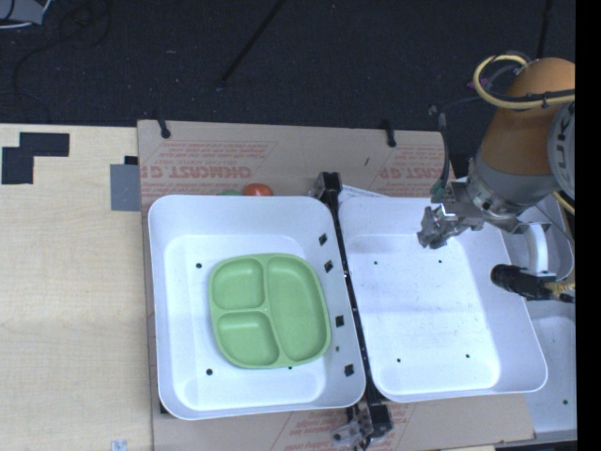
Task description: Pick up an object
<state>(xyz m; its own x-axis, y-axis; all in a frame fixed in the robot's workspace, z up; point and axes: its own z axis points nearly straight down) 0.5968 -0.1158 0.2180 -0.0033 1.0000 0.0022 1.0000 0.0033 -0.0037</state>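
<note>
The pincer (434, 228) hovers over the right bin (488, 365), carrying nothing; whether it's apart or together, I cannot tell. The green plate (270, 310) waits in the left bin (178, 346).

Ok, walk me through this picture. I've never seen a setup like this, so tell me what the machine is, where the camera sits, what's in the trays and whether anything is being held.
One camera is fixed above a bench and looks down at a slant. The machine is a robot arm, grey with an orange band, reaching in from the right of the picture. At its tip is the gripper, a two-finger clamp for picking things up. It hangs over the far part of the right bin, and nothing shows between its fingers. Whether they are open or shut is too small to tell.

Two shallow white bins sit side by side on the bench. The left bin holds a green divided plate with three compartments, lying flat. Behind that bin, a small red-orange object peeks over the rim.
</note>
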